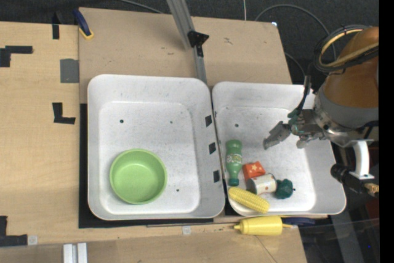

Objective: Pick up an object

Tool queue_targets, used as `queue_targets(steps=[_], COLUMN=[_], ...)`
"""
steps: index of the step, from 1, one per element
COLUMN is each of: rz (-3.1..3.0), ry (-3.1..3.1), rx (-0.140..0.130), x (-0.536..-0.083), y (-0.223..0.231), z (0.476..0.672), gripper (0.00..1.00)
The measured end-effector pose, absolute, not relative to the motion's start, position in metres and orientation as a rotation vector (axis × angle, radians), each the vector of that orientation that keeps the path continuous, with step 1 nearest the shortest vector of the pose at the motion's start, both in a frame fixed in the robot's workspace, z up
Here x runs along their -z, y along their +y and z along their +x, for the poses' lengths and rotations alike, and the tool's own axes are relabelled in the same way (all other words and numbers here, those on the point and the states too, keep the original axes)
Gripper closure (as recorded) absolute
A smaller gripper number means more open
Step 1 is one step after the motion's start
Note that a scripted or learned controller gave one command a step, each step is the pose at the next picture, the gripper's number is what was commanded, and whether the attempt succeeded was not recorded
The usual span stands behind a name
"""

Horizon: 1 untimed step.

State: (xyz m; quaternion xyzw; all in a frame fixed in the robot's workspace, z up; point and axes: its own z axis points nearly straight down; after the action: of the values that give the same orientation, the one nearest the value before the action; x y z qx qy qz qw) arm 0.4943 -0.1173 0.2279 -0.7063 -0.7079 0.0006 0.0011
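Green and smooth, the little plastic bottle lies in the right white bin, close to the wall next to the left white bin. We take it as one thing we could pick up, though the task names no one thing. Just beside it sits a small red block, and below that a cream-coloured can on its side, a dark green round toy and a yellow plastic corn cob. They all crowd the near corner of that bin.

Our gripper hangs above the bare floor of the same bin, up and to the right of the toys. Its fingers look spread apart, and nothing sits between them. So we think we are at the reaching step, with no grab made yet.

Next we need to move toward the pile, line up over one toy, go down and close. The toys sit so close together that we could bump a neighbour.

A light green round bowl rests in the left bin. A yellow plastic bottle lies on the bench, just outside the bins.
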Motion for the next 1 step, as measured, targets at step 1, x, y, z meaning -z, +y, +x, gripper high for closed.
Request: queue_targets(steps=[1], rz=[-2.218], ry=[-2.222], rx=[-0.002], x=[-0.2279], y=[-0.1174], z=[0.4943], gripper=[0.00])
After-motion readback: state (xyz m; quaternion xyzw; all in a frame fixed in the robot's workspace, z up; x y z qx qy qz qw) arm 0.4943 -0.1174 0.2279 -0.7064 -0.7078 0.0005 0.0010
